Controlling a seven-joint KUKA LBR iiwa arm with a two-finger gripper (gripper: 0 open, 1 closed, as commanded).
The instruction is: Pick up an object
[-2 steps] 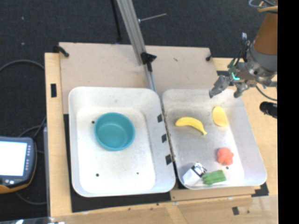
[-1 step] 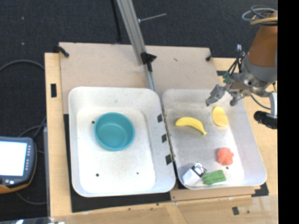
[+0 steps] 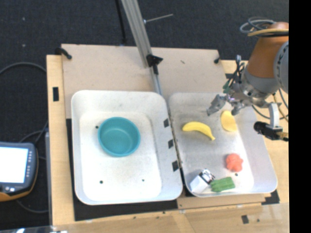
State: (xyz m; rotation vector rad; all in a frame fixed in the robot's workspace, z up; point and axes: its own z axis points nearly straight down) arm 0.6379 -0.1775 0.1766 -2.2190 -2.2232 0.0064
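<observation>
My gripper [image 3: 225, 106] hangs over the far part of the right bin [image 3: 257, 144], its two fingers spread apart and open, with nothing between them. A yellow lemon-like piece [image 3: 229, 121] lies just below the right finger. A yellow banana [image 3: 198, 129] lies a little to the left of it, nearer the bin's middle. A red strawberry-like object [image 3: 234, 162] sits toward the near right. A green object [image 3: 223, 184] and a small white and black object [image 3: 201, 179] lie in the near corner.
The left bin [image 3: 87, 178] holds a teal bowl [image 3: 119, 136]. A slanted metal pole [image 3: 141, 35] rises behind the bins, ending near the divide between them. A tablet [image 3: 14, 169] sits at the far left off the bench.
</observation>
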